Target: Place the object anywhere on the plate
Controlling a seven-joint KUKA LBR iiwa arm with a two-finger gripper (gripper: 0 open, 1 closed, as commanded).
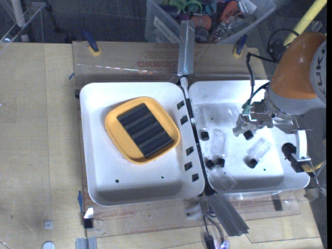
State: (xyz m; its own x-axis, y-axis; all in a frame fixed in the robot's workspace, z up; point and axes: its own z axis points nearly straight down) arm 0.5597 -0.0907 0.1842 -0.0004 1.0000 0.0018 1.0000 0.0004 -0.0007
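1. Two white bins sit side by side on the bench: the left bin (98, 180) and the right bin (270, 178), with a grey divider (185, 51) running up between them.
2. A yellow plate (115, 123) lies in the left bin, tilted a little in the picture, toward the bin's upper middle.
3. A dark ribbed block (145, 129) rests on the plate and covers most of its middle.
4. The arm (298, 69) reaches in from the right, its orange band above the upper right of the right bin.
5. The gripper (248, 119) hangs over the right bin's upper middle, near a clear bottle (258, 150) with a black cap that lies below it and to its right.
6. Whether the gripper is apart or together cannot be told: wrist hardware and cables blur it.
7. Other clear, black-capped pieces (215, 162) lie in the right bin, near the divider and along the lower part; their exact shapes are hard to make out.
8. A clear tub (155, 14) of coloured toys stands behind the bins, past the bench's far edge.
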